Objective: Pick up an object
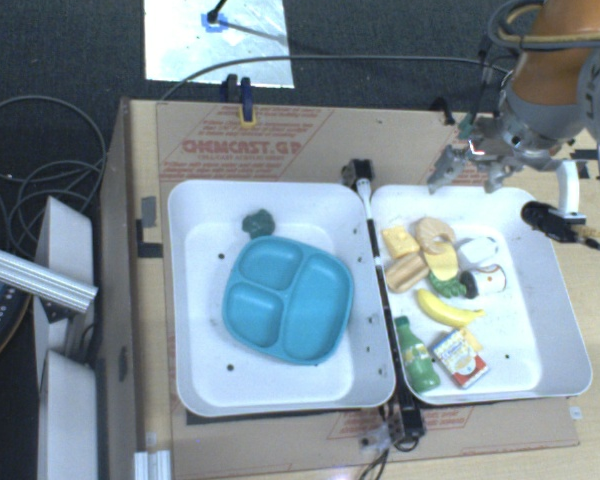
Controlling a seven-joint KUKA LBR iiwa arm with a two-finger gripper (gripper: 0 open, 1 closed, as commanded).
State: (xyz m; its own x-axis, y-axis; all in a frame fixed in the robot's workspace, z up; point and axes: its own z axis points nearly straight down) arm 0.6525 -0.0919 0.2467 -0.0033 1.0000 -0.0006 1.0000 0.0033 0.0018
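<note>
My gripper [472, 176] hangs over the far edge of the right bin [550, 298], fingers spread open with nothing between them. Below it, in that bin, lies a cluster of toy food: tan bread pieces [420, 248], a yellow banana [448, 310], a green bottle [416, 352], a red and yellow carton [460, 356], a white cup [482, 264] and a small dark green item [450, 286]. The bread pieces lie closest to the gripper, a short way toward the front of the bin.
The left bin [205, 368] holds a blue divided plate [288, 300] and a small dark green lump [258, 224] behind it. A black clamp [360, 174] sits at the far end of the divider between bins. Cables lie at left.
</note>
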